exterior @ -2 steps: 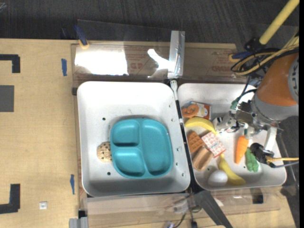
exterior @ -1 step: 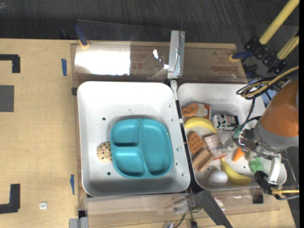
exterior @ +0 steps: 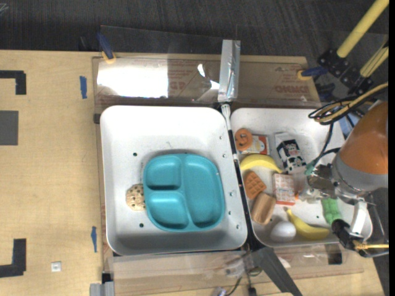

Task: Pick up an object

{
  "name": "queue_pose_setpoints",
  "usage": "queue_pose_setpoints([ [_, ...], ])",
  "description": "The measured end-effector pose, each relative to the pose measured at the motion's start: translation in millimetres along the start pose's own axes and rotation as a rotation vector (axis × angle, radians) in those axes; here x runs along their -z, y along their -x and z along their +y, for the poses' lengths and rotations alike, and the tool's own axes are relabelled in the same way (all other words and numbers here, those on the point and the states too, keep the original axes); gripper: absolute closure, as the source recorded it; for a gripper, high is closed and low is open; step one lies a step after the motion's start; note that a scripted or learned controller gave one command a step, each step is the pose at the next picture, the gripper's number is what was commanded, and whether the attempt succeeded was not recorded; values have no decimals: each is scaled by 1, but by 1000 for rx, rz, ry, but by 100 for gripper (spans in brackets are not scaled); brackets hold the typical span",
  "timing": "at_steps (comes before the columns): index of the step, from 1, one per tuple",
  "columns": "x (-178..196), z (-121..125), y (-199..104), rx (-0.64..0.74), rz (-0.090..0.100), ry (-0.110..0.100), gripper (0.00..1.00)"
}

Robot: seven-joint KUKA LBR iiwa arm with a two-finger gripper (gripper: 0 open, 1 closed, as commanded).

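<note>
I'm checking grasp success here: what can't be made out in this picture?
Camera view:
gripper: blurred against clutter, so any hold is unclear.
green object: partly hidden by the arm; kind unclear.
right bin: its right side covered by the arm.
white packet: print too small to read.

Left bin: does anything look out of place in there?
Only the cookie: it lies on the floor of the left bin, against the teal divided plate at its left rim, not in a compartment. Nothing looks spilled or damaged.
</note>
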State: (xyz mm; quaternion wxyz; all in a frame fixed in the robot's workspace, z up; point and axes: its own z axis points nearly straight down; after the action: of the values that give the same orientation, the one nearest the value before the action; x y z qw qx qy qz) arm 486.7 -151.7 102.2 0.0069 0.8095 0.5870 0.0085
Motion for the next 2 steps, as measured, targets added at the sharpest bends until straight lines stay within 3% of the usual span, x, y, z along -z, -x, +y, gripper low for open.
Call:
queue_pose_setpoints([
  [1,82,15,-59,661,1,-17,100],
  [2,81,15,-58,660,1,-19,0],
])
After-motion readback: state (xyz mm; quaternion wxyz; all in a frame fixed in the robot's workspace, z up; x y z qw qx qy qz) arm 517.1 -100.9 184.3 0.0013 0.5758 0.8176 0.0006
